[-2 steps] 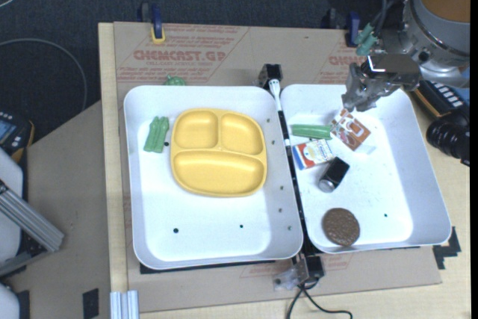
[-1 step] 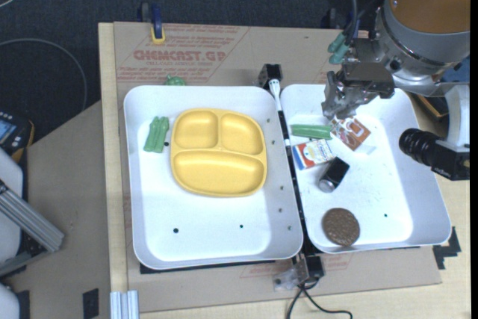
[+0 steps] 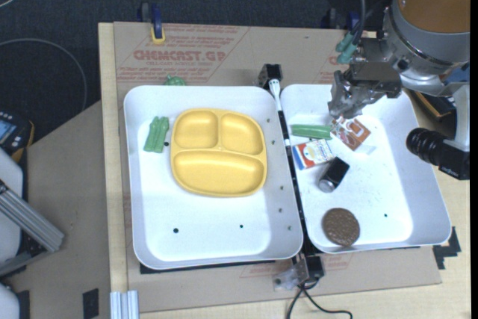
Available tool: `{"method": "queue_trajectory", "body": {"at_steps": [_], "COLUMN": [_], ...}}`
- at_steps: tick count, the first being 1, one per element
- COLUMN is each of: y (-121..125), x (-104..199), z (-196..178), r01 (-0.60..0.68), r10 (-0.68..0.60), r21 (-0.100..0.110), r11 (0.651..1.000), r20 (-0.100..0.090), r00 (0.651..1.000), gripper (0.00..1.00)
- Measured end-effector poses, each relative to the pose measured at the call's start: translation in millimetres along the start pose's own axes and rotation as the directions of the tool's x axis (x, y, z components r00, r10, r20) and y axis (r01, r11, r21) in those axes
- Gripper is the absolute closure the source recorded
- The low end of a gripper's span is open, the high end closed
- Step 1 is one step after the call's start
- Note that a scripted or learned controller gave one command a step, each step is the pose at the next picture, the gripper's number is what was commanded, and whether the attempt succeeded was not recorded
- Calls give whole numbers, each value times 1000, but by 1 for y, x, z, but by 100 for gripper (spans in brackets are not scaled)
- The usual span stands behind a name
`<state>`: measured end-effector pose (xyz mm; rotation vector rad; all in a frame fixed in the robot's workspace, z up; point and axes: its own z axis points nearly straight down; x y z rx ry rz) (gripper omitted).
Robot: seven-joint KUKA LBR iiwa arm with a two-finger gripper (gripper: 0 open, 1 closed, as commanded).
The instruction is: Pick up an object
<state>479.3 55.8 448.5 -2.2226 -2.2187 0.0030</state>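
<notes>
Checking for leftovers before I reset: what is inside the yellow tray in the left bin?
All three compartments of the yellow tray look bare. A green piece lies beside it on the left bin floor. Whatever is under the tray is covered.

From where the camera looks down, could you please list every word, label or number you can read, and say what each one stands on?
"CHEMCAST G P" (last letters unsure): red print, repeated in rows, on the brown board under the bins.
Small red and blue carton in the right bin: has print, too small to read.
Brown and white packet by the end effector: print too blurred to read.
</notes>
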Motion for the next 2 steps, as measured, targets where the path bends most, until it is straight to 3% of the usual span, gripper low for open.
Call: {"method": "queue_trajectory", "body": {"at_steps": [1,2], "y": [0,0], "x": [23,25], "z": [-15,-4], "r01": [5,3], "r10": [-5,-3], "r21": [-7,1], "r11": [1000,1000], "r20": [-1,0], "r00": [1000,1000], "gripper": [100,100]}}
